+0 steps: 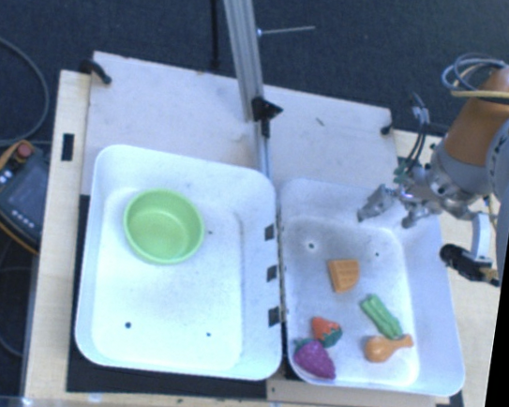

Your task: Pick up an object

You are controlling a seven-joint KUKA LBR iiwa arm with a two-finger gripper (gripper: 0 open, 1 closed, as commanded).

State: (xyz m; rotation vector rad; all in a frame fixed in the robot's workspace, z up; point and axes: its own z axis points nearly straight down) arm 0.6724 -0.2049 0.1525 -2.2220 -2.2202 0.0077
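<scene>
**Ana:** Dark carpet runs all round a pale wooden bench [184, 107], and on the bench sit two shallow white bins, side by side. How far along is the pick, would you say?

**Ben:** Barely begun, I'd judge. The gripper [394, 207] hangs over the far rim of the right bin [437, 315], its two fingers spread apart with nothing between them. Every object lies on a bin floor, so nothing has been lifted yet.

**Ana:** So what is left?

**Ben:** All of it, really: choose a target, come down on it, close, and raise it.

**Ana:** What is there to choose from?

**Ben:** In the right bin I count five toy foods. One orange wedge [342, 275] lies nearest the gripper, near the bin's middle. One green pod-like vegetable [379, 316] lies beyond it towards the near side, and just beside that, one orange gourd-shaped piece [385, 346]. In the near left corner, one red strawberry-like piece [326, 330] touches one purple bunch of grapes [315, 358].

**Ana:** And the left bin [171, 318]?

**Ben:** One green bowl [164, 225], upright, in its far left part.

**Ana:** Anything else on the bench?

**Ben:** One slanted metal pole [246, 40] rising from behind the bins, and off the bench's left edge, one handheld control pendant [17, 194] on the floor.
</scene>
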